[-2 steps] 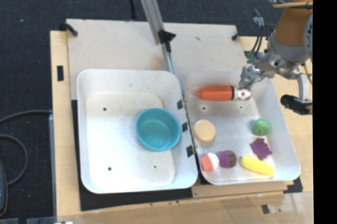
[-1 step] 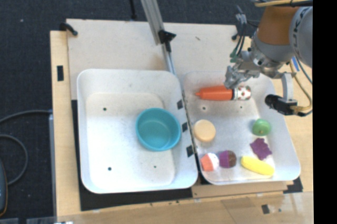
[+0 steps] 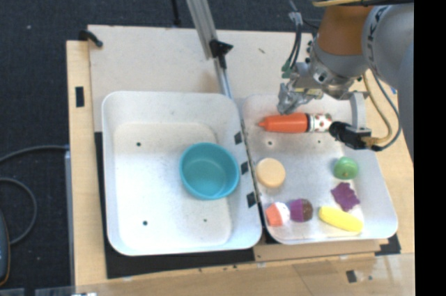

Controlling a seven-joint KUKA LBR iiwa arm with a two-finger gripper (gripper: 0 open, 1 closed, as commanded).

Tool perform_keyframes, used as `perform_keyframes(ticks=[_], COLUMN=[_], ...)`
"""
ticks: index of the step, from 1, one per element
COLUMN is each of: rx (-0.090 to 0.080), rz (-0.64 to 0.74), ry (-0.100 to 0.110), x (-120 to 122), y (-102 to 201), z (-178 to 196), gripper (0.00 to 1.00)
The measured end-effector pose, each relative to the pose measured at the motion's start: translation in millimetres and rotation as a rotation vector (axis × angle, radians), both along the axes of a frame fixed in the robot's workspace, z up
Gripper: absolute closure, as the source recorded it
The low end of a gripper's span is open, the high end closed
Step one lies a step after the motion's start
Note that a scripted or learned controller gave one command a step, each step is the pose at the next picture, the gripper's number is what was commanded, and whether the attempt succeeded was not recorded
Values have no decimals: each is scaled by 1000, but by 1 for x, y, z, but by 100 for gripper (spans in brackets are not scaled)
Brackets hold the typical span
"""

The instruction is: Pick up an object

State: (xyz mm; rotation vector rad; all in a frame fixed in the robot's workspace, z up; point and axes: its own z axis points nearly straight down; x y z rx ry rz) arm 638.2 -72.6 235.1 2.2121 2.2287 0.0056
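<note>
The carrot [image 3: 284, 123] is judged light, rigid and smooth; its thick middle should be gripped. The pincer [image 3: 289, 105] state above it cannot be told.

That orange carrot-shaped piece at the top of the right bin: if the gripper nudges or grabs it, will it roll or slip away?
The carrot lies on its side, long and rounded, so a sideways push would probably roll it. It tapers toward its left tip, so a pinch there may slip; the thicker middle looks safer. It looks like moulded plastic, probably stiff and light. The gripper is just above it.
</note>
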Motion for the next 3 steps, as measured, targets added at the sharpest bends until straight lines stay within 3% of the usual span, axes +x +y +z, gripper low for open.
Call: perform_keyframes(ticks=[3], rx=[0], rz=[0], ry=[0], x=[-8], y=[155], z=[19], gripper=[100])
